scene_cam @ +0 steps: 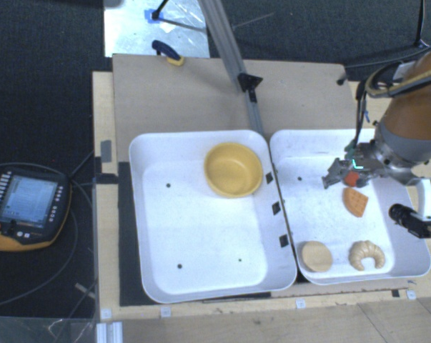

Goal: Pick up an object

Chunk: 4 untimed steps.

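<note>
text: none legible | pendant screen [26,200]: too blurred to read

The arm [408,131] has a rounded grey body with a broad orange band above the wrist. Thin black cables run along it. Its gripper [342,174] is dark grey metal, with a small teal-green light glowing at its base.

Bench [186,98], tan-topped, bearing two shallow white bins side by side: left bin [201,263] and right bin [308,148], their inner rims touching. Dark carpeted floor [43,63] surrounds the bench. Teach pendant [26,206], with lit screen and orange-yellow casing, lies on the floor at left, cable attached. Grey metal pole [226,38] slants down over the bench's far edge. A blue-and-yellow clamp [166,52] sits at the far edge.
</note>
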Tool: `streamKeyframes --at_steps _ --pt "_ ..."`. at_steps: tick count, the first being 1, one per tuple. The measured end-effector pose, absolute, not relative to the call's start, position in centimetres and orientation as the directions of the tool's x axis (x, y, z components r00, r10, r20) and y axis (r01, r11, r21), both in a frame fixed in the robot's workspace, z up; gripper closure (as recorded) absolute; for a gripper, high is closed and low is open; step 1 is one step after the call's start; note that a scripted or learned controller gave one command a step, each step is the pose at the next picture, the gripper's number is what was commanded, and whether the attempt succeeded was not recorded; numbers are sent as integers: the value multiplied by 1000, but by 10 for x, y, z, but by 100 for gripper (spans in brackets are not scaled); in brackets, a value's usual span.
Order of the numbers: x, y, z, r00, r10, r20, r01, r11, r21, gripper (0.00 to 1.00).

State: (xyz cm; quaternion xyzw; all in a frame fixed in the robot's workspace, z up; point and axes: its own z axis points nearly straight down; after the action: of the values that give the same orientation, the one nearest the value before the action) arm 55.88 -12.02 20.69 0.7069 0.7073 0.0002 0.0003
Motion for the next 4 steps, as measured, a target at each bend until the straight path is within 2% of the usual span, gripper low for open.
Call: streamKeyframes --at_steps 1,3,4 --pt "559 -120 207 -1 1000 0 1000 1 1 0" --pt "551 -121 95 0 1000 0 1000 0 -4 0" --pt "552 -121 108 0 1000 0 1000 0 2 100"
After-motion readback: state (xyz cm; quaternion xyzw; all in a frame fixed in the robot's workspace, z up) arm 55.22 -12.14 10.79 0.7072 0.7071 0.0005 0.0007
